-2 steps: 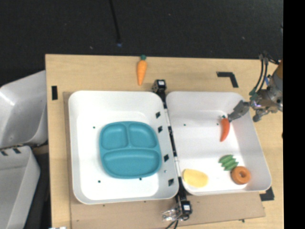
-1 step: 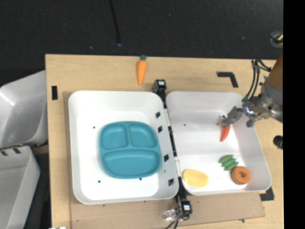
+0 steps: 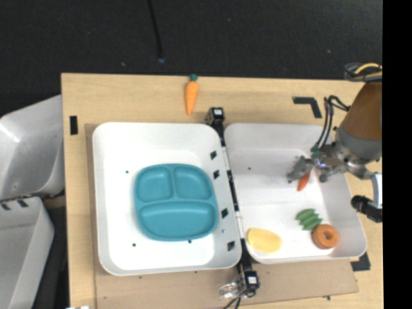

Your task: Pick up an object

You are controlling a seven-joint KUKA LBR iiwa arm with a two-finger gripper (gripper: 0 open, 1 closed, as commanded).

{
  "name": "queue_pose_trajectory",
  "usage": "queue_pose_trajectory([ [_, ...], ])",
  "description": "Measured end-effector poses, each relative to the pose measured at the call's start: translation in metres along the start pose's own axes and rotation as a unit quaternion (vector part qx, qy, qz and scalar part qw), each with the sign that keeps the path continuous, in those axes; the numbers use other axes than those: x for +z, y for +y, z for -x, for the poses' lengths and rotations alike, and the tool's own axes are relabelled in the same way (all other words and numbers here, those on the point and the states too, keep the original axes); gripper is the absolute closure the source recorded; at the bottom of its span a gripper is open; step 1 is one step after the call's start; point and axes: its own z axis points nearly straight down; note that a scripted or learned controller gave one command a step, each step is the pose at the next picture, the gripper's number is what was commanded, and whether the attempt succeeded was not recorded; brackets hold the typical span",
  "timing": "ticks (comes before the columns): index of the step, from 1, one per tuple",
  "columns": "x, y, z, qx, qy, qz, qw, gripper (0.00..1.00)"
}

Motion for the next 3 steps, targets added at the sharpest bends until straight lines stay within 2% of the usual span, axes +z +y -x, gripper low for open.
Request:
queue_pose_trajectory([
  [1, 0.04, 0.0, 0.001, 0.001, -0.001, 0.001, 1.0, 0.0],
  [2, 0.026, 0.001, 0.002, 0.002, -0.001, 0.003, 1.0, 1.0],
  [3, -0.023, -0.005, 0.008, 0.001, -0.001, 0.004, 1.0, 1.0],
])
